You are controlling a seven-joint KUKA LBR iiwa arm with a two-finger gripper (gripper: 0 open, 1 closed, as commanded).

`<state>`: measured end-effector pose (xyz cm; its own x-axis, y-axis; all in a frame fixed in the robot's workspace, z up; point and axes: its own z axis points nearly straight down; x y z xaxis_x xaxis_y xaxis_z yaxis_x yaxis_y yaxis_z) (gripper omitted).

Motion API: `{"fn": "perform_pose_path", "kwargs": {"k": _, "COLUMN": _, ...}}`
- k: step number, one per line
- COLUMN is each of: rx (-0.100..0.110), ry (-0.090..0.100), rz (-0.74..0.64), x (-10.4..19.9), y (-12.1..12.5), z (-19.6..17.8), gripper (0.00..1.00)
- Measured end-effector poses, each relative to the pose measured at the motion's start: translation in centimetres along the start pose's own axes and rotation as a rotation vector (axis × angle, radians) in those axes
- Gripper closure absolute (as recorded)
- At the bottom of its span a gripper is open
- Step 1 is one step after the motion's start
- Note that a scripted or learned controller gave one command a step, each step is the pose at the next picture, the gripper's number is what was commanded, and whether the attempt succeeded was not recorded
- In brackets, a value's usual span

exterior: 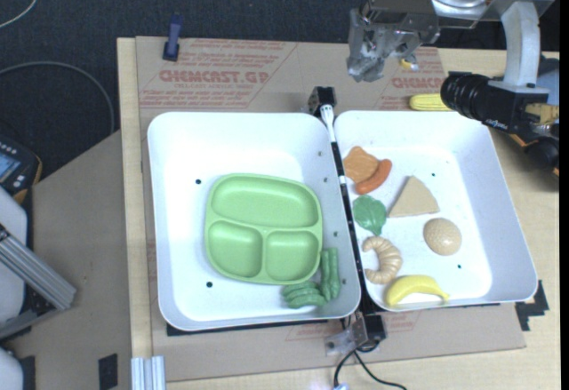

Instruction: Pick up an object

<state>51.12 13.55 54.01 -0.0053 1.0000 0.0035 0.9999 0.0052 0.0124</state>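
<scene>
My gripper [377,59] hangs high over the back of the bench, behind the rear rim of the right bin [498,202], and I see nothing in it. The right bin holds several toy foods: an orange piece [358,162], a red sausage [377,177], a green leaf [370,214], a tan wedge [414,199], a round bun [442,235], a beige croissant [382,258] and a yellow banana [415,290]. In the left bin [173,202] lie a green divided plate [264,226] and green bean pods [316,284] at its front right.
A yellow corn piece [426,101] lies on the cardboard behind the right bin, under the arm. A small blue object [172,39] sits at the cardboard's back left corner. A black clip [322,100] joins the two bins at the back.
</scene>
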Motion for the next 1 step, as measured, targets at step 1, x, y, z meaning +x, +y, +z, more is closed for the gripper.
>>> {"fn": "perform_pose_path", "kwargs": {"k": 1, "rx": 0.031, "ry": -0.008, "rz": 0.01, "x": -4.55, "y": -0.79, "z": 20.48, "gripper": 1.0}}
